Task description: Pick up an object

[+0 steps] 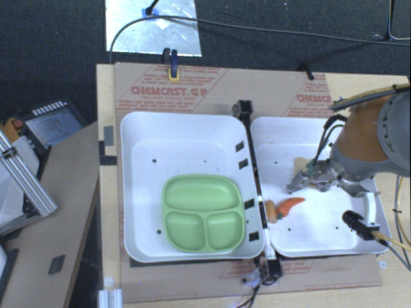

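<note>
An orange carrot-shaped object (287, 205) lies in the right bin (282, 140), near its left wall, with a small brown piece at its left end. My gripper (297, 183) hangs low over the right bin, just above and to the right of the carrot. A tan object (302, 166) lies just behind the gripper, partly hidden by it. Nothing shows between the fingers.
A green divided plate (203, 210) rests in the left bin (148, 140). The arm's grey and orange body (369, 140) covers the right bin's far right side. A bare stretch of bin floor lies below the carrot.
</note>
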Available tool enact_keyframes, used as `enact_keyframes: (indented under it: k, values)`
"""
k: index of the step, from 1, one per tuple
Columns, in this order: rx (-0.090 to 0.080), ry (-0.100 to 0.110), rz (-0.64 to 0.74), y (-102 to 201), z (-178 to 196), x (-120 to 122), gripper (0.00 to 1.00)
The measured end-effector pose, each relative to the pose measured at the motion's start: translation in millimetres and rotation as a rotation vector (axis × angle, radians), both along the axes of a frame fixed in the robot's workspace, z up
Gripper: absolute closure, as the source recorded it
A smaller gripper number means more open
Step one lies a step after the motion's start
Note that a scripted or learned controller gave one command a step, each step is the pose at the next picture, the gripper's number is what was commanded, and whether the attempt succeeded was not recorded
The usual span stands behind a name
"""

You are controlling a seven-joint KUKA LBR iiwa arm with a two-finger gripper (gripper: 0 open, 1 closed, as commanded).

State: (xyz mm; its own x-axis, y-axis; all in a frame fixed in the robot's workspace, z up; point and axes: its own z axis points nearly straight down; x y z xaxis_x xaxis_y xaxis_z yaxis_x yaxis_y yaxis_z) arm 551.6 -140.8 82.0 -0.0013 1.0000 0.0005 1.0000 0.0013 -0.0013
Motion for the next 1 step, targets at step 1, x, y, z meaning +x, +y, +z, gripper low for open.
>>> enact_keyframes:
  k: [1]
  values:
    - [-0.001,-0.004,0.000,-0.6,13.3,1.3,1.00]
